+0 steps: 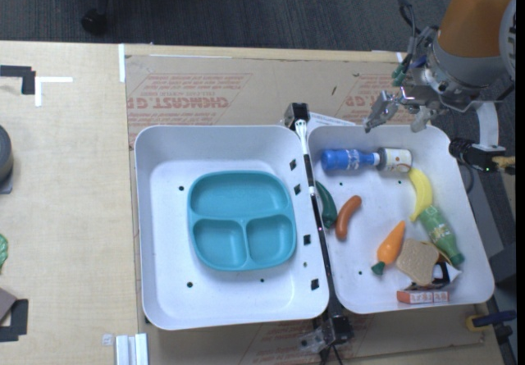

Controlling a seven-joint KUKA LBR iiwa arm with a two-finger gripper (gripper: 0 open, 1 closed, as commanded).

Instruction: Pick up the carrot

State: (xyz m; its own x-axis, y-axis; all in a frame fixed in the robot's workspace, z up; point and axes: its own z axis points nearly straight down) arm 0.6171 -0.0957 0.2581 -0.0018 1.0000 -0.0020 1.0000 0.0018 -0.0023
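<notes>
At the left of the frame lies a pale wooden bench [66, 216], and beside it a sheet of brown cardboard [221, 88] runs under both bins. The left bin [164, 289] sits in the lower middle of the frame and holds a teal divided tray [242, 220] with three compartments, lying flat near the bin's centre. Just right of the seam between the bins, in the right bin [369, 294], a dark green vegetable [326, 203] lies against the left wall, and a reddish-brown sausage [348, 216] lies tilted just beside it. Above them, toward the back of that bin, a blue bottle [353, 160] with a white cap end rests on its side. The carrot [389, 246], orange with a green stub at its lower end, lies tilted in the lower middle of the right bin, touching a slice of bread [417, 261] on its right. A yellow banana [421, 191] curves above the bread, and a green bottle [441, 235] lies slanted just right of it. A small red box [422, 296] sits at the bin's front edge. The gripper [399, 113] hangs over the bin's upper rim in the upper right of the frame, well apart from the carrot, its fingers spread and holding nothing.
</notes>
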